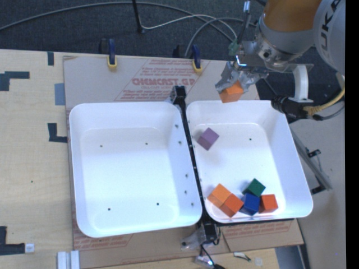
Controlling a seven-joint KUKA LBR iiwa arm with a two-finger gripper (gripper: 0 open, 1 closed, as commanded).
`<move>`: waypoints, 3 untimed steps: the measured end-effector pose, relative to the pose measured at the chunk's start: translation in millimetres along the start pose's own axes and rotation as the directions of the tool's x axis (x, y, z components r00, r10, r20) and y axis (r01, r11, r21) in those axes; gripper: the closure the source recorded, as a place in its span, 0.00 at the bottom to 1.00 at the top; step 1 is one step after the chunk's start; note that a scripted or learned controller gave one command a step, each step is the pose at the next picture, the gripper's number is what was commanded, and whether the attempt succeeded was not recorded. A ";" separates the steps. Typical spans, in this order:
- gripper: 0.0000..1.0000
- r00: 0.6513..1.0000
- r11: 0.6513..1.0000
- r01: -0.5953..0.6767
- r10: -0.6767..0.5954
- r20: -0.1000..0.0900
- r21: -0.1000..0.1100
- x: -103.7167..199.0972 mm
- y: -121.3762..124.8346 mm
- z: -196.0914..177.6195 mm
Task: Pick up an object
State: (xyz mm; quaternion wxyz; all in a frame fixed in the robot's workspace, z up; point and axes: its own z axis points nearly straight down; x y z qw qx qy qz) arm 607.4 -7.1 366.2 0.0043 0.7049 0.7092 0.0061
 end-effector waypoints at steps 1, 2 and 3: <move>1.00 1.000 1.000 -0.003 0.003 0.003 0.024 48.2 -26.8 121.0; 1.00 1.000 1.000 -0.006 0.006 0.003 0.016 46.5 -25.1 106.9; 1.00 1.000 1.000 -0.002 0.002 0.002 0.014 102.3 33.6 69.9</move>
